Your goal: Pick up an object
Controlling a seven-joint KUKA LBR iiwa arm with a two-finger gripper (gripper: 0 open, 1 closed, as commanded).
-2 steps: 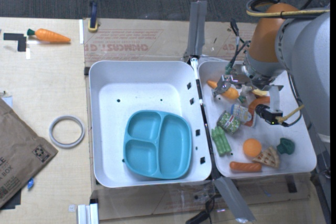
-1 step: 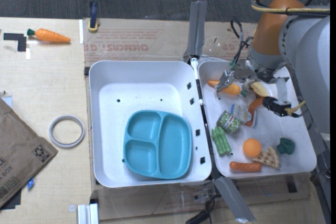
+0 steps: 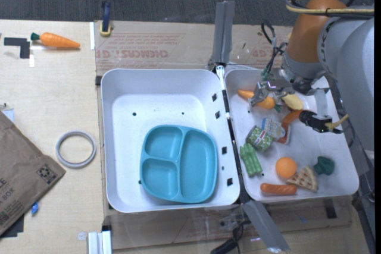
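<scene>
While the gripper [image 3: 262,94] sits low among crowded toy food, I cannot tell its state; an orange piece [image 3: 267,103] touches its tip, and neighbours may jostle the grasp.

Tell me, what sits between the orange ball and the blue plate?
In the camera view, a green pea pod lies between the orange ball and the blue plate, with the bins' white walls also between them.

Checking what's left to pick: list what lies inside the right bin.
In the right bin: an orange ball, pizza slice, sausage, green pod, teal toy, a green-and-white packet and a carrot. The gripper covers whatever lies beneath it.
</scene>
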